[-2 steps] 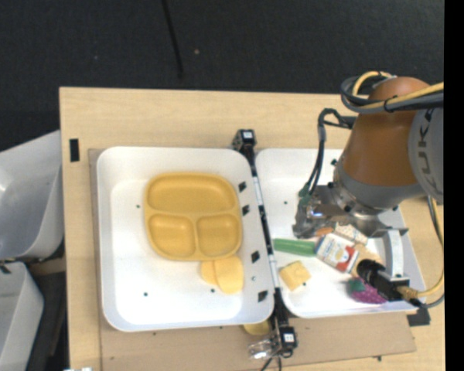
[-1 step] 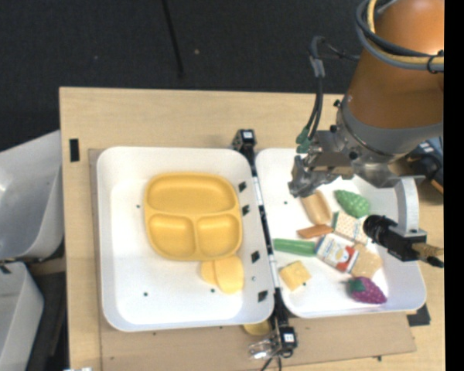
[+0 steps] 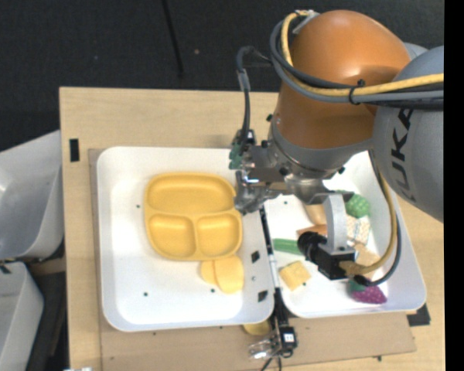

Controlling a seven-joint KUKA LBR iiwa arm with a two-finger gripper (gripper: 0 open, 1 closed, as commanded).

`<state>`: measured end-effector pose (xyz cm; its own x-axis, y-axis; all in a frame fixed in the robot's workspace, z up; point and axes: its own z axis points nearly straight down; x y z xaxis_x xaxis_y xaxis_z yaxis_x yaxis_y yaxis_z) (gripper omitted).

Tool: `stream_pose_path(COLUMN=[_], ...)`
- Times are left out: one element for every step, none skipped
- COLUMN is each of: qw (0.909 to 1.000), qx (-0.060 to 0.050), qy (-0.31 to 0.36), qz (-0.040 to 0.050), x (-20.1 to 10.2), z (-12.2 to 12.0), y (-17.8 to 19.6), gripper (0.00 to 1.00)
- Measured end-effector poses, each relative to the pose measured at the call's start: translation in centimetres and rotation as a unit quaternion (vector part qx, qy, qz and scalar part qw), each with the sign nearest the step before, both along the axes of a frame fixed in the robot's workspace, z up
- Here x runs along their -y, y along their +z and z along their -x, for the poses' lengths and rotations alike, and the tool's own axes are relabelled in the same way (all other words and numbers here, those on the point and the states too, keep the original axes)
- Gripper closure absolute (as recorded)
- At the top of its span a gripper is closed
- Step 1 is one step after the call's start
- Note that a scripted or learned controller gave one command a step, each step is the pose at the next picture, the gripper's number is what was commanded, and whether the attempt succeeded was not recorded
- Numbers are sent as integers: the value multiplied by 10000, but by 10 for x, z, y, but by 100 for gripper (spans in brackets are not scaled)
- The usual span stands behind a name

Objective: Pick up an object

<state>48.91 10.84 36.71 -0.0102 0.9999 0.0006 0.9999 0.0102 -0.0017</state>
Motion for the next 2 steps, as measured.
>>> stream_pose_path(qw=[10000,9999], qx=[-15,102], qy=[-72,-8], qz=[16,-24], x=[54,8], z=[0,-2], y=[-69,91], gripper=[100,100])
